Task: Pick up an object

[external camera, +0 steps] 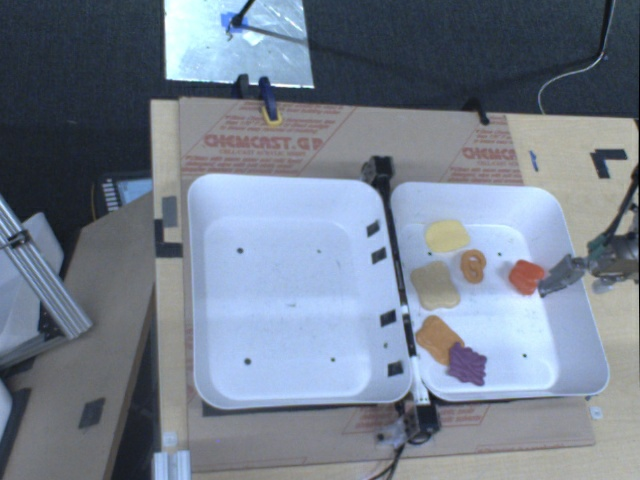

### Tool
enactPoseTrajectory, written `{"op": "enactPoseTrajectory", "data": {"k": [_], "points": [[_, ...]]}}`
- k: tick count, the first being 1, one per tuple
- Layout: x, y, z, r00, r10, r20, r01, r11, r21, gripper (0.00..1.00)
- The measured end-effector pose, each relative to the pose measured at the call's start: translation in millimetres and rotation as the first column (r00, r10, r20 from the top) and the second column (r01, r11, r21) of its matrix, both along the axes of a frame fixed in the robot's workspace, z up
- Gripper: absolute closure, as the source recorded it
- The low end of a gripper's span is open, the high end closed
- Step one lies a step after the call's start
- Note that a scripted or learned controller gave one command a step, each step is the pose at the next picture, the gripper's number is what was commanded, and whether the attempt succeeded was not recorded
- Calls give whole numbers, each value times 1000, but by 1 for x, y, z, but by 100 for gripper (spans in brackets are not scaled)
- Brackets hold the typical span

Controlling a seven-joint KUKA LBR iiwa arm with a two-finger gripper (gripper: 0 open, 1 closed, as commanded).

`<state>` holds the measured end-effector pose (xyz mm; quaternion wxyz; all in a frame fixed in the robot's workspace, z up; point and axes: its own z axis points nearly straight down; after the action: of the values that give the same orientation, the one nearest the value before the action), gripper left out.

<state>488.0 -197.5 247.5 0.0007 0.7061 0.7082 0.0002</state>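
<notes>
The right bin (520, 340) holds several small toy pieces. A yellow piece (446, 235) lies at the back, with an orange ring (472, 265) and a tan slab (436, 285) below it. An orange piece (438, 337) and a purple bunch (467, 364) lie near the front. A red piece (524, 275) sits toward the bin's right wall. My gripper (556, 279) reaches in from the right edge, low over the bin, its tip just right of the red piece and close to touching it.
The left bin (290, 298) stands beside the right one, with a black hinge strip (397, 288) between them. Cardboard (330, 138) lies under both bins. A shiny metal sheet (238, 26) lies on the floor behind the bench.
</notes>
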Motion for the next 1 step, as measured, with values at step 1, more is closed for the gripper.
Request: {"op": "enactPoseTrajectory", "data": {"k": [1], "points": [[50, 34, 170, 1000, 7, 22, -7, 1000, -5, 0]]}}
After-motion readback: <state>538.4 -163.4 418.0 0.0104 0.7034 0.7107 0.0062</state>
